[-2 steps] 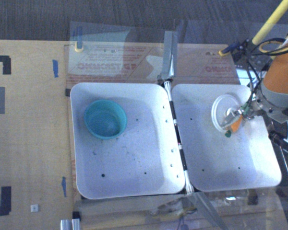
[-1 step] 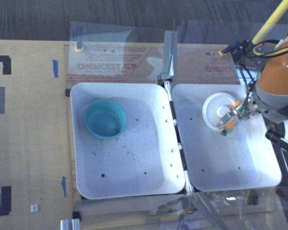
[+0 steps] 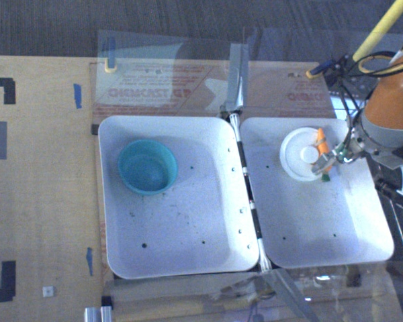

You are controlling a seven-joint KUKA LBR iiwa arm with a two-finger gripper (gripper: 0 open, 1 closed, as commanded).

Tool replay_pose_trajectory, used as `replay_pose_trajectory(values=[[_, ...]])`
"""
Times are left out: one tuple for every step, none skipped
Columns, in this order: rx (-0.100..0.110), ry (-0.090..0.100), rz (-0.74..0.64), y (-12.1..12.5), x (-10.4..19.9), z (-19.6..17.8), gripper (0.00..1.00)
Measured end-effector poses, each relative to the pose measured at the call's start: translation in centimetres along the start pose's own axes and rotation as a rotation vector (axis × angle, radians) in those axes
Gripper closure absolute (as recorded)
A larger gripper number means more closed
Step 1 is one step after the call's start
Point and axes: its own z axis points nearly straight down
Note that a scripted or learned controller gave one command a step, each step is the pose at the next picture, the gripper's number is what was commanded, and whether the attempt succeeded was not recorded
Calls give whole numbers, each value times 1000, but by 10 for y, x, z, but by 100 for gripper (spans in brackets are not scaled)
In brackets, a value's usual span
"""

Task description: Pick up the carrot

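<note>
The only writing was some faded red print on the clear panels behind the 2 bins, way too washed out to read. The arm (image 3: 387,106) reached in from the right with its gripper (image 3: 329,158) low over the white plate (image 3: 295,158) in the right bin (image 3: 322,233). The carrot (image 3: 320,139) sat at the plate's right edge, touching the gripper, but I couldn't tell if the fingers were spread or pinching; the teal bowl (image 3: 148,167) was in the left bin (image 3: 188,247).
</note>
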Motion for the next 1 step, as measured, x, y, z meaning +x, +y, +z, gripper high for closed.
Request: replay_pose_trajectory(values=[[26,16,147,29,72,-73,100]])
